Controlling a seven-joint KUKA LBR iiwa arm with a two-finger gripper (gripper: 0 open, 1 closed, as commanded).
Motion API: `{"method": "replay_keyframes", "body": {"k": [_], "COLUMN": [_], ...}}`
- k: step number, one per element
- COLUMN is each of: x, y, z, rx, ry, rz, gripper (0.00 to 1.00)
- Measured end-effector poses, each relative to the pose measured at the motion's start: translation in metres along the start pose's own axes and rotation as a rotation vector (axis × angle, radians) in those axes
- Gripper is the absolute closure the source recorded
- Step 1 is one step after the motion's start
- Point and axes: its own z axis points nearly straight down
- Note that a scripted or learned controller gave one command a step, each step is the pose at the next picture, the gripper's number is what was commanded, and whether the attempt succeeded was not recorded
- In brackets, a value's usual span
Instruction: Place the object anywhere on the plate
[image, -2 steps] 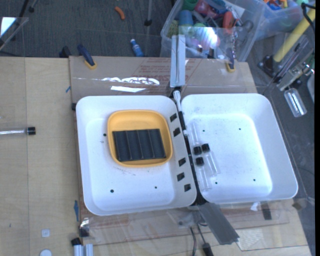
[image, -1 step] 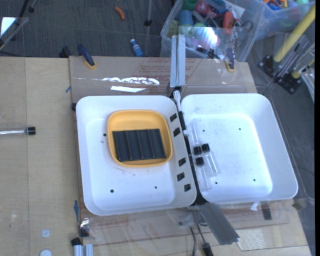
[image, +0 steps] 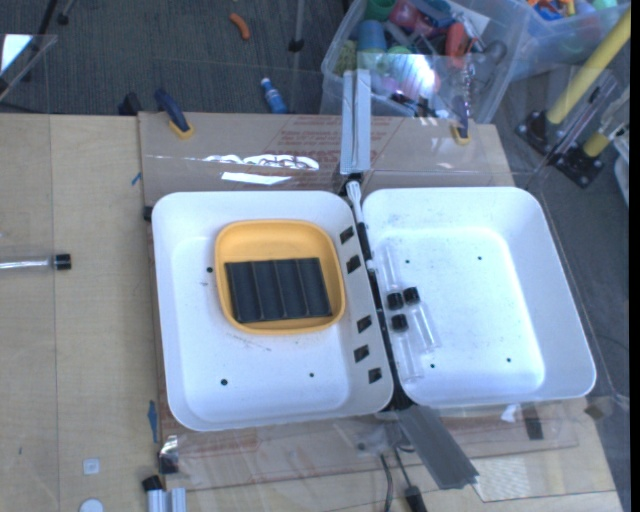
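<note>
Well, from where I stand, how far open the claw is, or whether it has hold of anything, I cannot tell. With no claw to measure from, I place things by the side the arm reaches in from.

On the far side from that reach, the left bin (image: 165, 300) holds a yellow plate (image: 232, 245) with rounded corners. A dark ridged block (image: 278, 288) lies flat on the plate, within its rim, its grooves running up and down. The right bin (image: 560, 300), on the arm's side, holds a few clear plastic pieces with black caps (image: 406, 306), bunched near the bin's inner wall. I cannot make out what they are, or how many. A row of small black tabs (image: 362, 325) runs down the seam where the two bins meet.

Beyond the bins a clear tub of coloured bits (image: 450, 40) is cut off by the top edge, and glare washes out part of its front. A blue marker (image: 270, 95) lies on the dark floor, an orange clamp (image: 178, 122) sits at the bench's back edge, and a pen (image: 55, 262) rests on the wooden bench (image: 70, 380), well away from the bins.
</note>
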Motion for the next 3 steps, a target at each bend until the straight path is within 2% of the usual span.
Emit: {"method": "replay_keyframes", "body": {"k": [1, 2, 3], "x": [0.0063, 0.0013, -0.0019], "y": [-0.0071, -0.0006, 0.0011], "z": [-0.0005, -0.0001, -0.0003], "rx": [-0.001, -0.002, -0.003], "ry": [0.005, 0.000, -0.001], "rz": [-0.428, -0.607, -0.842], "gripper": [1.00, 1.00, 1.00]}}
